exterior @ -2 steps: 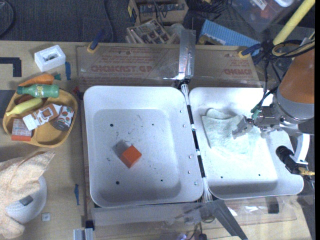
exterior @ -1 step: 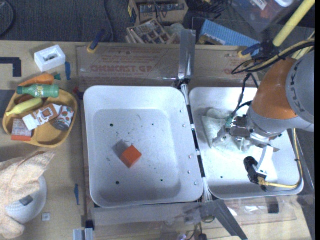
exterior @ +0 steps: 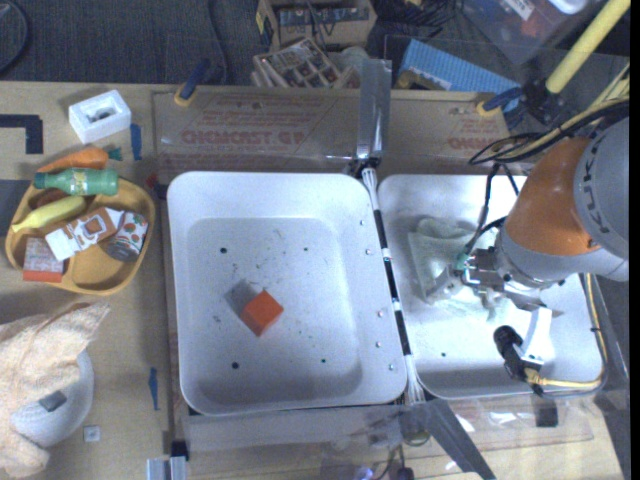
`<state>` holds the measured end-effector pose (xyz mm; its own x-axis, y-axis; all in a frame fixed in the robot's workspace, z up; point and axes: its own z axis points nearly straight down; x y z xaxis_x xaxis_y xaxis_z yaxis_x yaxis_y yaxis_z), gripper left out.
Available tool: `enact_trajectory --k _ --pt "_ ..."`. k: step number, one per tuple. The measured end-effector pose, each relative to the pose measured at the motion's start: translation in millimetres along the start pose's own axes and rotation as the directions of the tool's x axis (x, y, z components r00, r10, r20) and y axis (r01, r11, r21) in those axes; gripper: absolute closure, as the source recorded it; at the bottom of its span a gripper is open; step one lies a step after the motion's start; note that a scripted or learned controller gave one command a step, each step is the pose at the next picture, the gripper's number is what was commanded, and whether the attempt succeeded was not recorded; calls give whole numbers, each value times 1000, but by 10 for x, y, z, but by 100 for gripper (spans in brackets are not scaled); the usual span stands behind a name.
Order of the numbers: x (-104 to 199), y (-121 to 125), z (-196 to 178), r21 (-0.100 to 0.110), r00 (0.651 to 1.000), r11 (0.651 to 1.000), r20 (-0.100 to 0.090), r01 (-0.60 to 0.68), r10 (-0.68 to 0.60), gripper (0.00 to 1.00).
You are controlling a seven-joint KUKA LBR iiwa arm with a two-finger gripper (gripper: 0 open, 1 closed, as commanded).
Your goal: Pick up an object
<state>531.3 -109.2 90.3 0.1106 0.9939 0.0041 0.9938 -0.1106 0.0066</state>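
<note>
Closest to the camera, at the lower left, a fluffy pale cloth (exterior: 45, 343) is cut off by the edge of the view. A round grey and white thing (exterior: 45, 408) lies partly under it, and it is hard to say what that is.

Next come the two white bins, side by side. The left bin (exterior: 200, 218) holds one orange block (exterior: 264, 313), a little left of the bin's middle. It sits alone on the floor of the bin, well apart from the arm.

The right bin (exterior: 570, 368) holds one crumpled see-through thing (exterior: 432, 248). It may be a bag or a wrap, but it is too blurry to be sure. The one arm (exterior: 560, 223) reaches in over this bin and hides part of it. The gripper (exterior: 468, 268) is down by the crumpled thing, just beside it or touching it. The arm's own body covers most of the gripper, so nobody can tell if it is open or closed, or if it holds anything. A black cable (exterior: 512, 350) hangs under the arm.

Further left of the bins, one yellow bowl (exterior: 95, 280) holds several toy foods in a heap, too jumbled to count. Beyond it is one small white box (exterior: 100, 115).

Farthest back, a brown cardboard wall (exterior: 260, 128) stands behind the bins.
</note>
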Motion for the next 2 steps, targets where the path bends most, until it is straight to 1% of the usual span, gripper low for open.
enact_trajectory --k 1,2 --pt "-433 462 -68 9 992 992 6 -128 128 0" --pt "-876 684 -1015 8 999 999 5 54 -54 0"
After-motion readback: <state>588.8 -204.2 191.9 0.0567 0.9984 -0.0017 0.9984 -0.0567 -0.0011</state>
